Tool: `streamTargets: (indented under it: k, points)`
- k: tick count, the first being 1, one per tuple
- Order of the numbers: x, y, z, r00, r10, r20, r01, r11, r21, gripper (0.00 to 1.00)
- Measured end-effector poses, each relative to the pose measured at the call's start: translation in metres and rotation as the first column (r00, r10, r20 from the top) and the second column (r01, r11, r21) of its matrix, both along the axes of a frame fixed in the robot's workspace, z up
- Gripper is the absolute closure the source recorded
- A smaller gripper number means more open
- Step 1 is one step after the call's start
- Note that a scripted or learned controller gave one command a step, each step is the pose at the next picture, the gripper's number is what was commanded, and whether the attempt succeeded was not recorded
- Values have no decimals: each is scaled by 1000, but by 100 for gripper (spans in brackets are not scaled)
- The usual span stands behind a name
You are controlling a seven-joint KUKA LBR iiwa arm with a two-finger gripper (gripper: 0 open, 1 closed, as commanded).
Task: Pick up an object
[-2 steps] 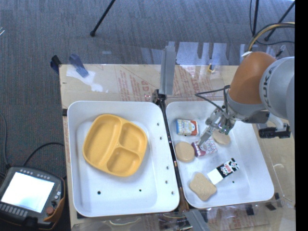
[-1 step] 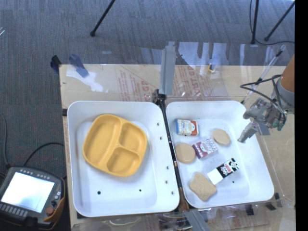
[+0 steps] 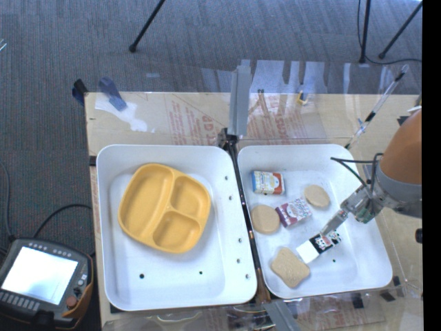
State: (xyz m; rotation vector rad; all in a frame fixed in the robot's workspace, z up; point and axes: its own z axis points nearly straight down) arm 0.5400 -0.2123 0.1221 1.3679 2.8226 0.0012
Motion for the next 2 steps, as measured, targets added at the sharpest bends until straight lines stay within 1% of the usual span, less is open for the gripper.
streamTargets:
  k: [1, 2]
  points:
    - [68, 1, 21, 971, -241, -3, 241, 971, 1, 0]
    - [105, 3, -36, 911, -411, -9, 411, 911, 4, 0]
